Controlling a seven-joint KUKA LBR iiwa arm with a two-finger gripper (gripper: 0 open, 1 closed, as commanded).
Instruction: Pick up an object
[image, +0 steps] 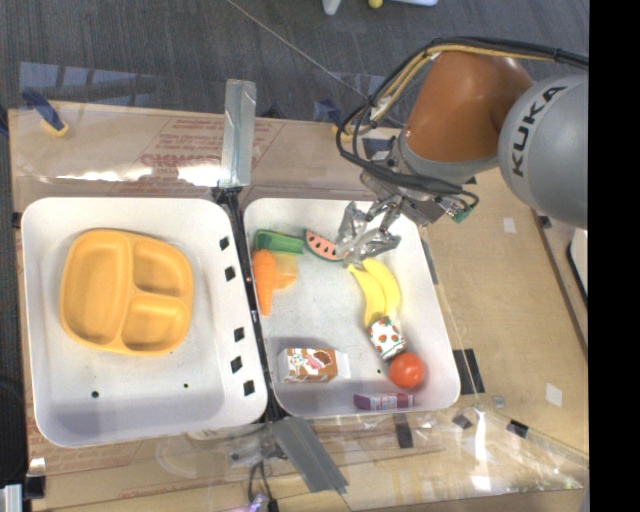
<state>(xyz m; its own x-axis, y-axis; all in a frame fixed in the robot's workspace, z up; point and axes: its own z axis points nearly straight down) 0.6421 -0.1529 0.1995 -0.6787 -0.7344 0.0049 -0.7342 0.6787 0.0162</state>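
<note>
From the overhead camera I see the gripper low in the right bin, fingers spread, gripping nothing, tips just above the banana's top end, a watermelon slice just to its left

"KUKA" in black capitals on my grey arm link, letters running up its side. Faint reddish print on cardboard sheet behind bins, illegible. Small carton label unreadable.
</note>
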